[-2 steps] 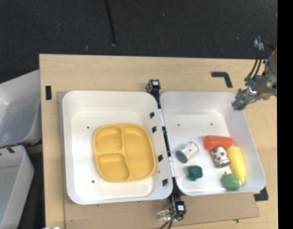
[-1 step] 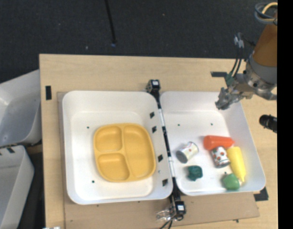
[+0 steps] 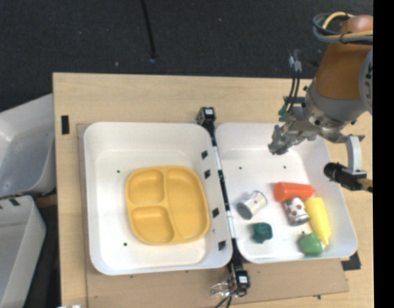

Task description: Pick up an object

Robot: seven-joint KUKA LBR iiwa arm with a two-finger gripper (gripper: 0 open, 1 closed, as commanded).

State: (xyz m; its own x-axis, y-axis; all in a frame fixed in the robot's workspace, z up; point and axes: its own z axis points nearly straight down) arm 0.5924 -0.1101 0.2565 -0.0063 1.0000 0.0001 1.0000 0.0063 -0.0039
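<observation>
The right bin (image 3: 261, 147) holds several small objects in its near half: a white cup (image 3: 253, 204) on its side, a dark green lump (image 3: 262, 232), an orange-red wedge (image 3: 293, 190), a small patterned can (image 3: 296, 211), a yellow banana-like piece (image 3: 318, 219) and a light green ball (image 3: 310, 244). My gripper (image 3: 278, 145) hangs over the far right part of that bin, well above and behind the objects, with nothing seen between its fingers.
The left bin (image 3: 107, 153) carries a yellow divided plate (image 3: 166, 204). A black-clipped divider (image 3: 217, 172) runs between the bins. The arm comes in from the upper right. Bare bin floor lies under the gripper, at the far side of the right bin.
</observation>
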